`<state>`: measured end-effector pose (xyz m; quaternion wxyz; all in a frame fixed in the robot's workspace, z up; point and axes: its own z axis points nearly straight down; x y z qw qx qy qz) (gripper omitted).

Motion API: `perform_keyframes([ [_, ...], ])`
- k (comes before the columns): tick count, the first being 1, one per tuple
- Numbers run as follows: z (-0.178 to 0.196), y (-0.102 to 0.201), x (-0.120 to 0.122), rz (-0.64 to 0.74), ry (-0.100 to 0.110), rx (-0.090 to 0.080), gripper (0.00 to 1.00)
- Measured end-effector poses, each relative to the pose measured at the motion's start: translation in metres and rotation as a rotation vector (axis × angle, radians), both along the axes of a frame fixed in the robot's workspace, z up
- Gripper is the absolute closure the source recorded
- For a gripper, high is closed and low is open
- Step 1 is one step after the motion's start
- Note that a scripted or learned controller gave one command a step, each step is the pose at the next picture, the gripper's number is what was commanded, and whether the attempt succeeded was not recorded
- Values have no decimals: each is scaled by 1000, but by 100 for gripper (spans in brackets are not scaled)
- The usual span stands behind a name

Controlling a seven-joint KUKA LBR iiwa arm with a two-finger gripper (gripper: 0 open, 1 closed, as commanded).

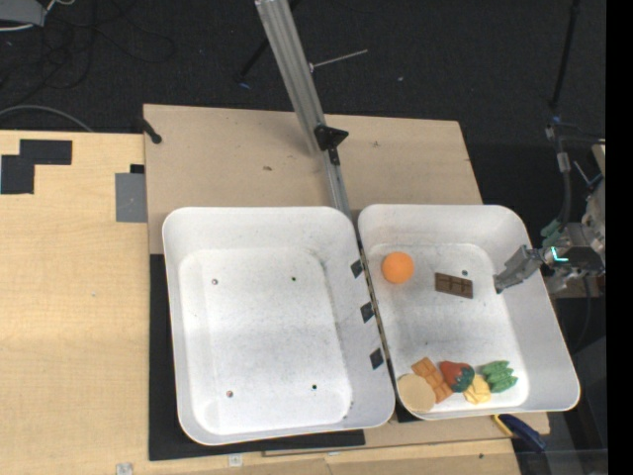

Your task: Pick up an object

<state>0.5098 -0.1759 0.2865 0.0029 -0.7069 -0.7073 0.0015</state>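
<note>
The gripper (516, 269) is partly cut off at the right edge, and its fingers are too small to read. The pile (461, 381) of small toys in the right bin's (539, 359) near corner overlaps, so single pieces are unclear.

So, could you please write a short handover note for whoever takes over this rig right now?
Tool: at the right bin's right rim, above the wall, nothing seen in it; open or shut cannot be told.
Right bin: orange ball upper left, brown block beside it, small pile of toy food at the near edge.
Left bin: no objects seen in it.
Done: nothing picked yet.
Left: go down on one object, the block being nearest, grasp and lift.
</note>
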Motion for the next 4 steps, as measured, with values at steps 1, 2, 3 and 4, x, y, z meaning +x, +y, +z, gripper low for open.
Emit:
perform_keyframes([
  [1, 1, 0, 0, -2, -3, -1, 0],
  [2, -45, 6, -5, -1, 1, 1, 0],
  [3, -88, 7, -7, -1, 1, 1, 0],
  [4, -133, 4, -5, -1, 2, 1, 0],
])
